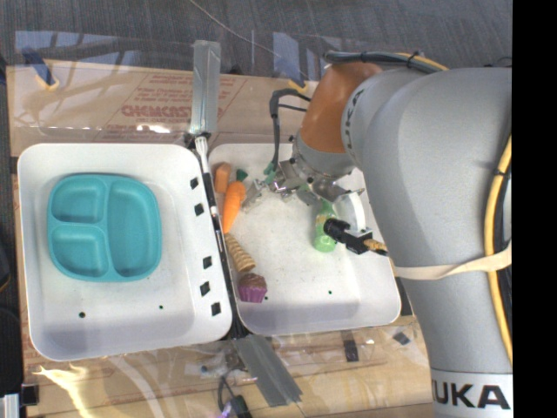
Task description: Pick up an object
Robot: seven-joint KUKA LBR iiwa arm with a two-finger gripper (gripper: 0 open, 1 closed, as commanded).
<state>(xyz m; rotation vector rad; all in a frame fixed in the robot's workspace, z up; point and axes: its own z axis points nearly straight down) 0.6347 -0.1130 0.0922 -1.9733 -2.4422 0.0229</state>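
My gripper [271, 183] hangs low over the upper part of the right bin [296, 307], just right of the carrots. Two orange carrots lie against that bin's left wall: a small one [222, 178] and a larger one [233, 204] below it. A waffle cone [240, 253] with a purple tip [252, 287] lies lower along the same wall. A green toy [325, 235] rests under the wrist, partly hidden by the arm. Nothing is seen held.
The left bin [104, 325] holds a teal divided plate [103, 226]. The grey arm [435, 190] covers the right bin's right side. A black divider with clips [209, 233] runs between the bins. Cardboard [130, 103] lies behind them.
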